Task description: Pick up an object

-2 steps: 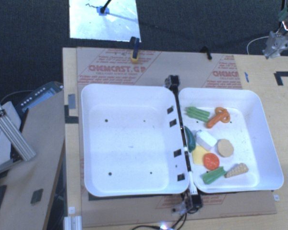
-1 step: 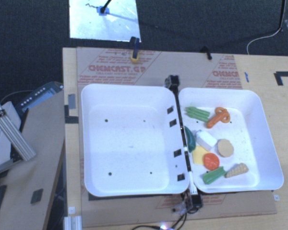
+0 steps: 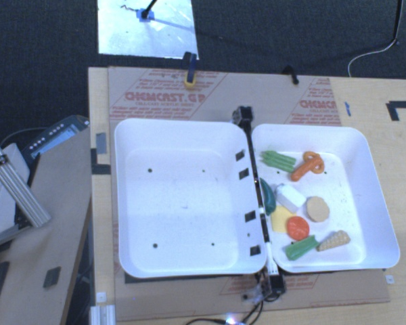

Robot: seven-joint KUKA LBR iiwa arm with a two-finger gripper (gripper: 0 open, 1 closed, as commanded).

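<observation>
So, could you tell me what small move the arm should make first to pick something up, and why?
Probably reach over the right bin and descend toward the tan disc. All the items lie in that bin, and the disc has free space on its right side.

Smooth glossy white plastic bins [image 3: 183, 131] on a matt wooden bench [image 3: 372, 97]

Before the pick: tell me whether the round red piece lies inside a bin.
Inside: the round red piece lies on the right white bin's floor, among other toys.
</observation>
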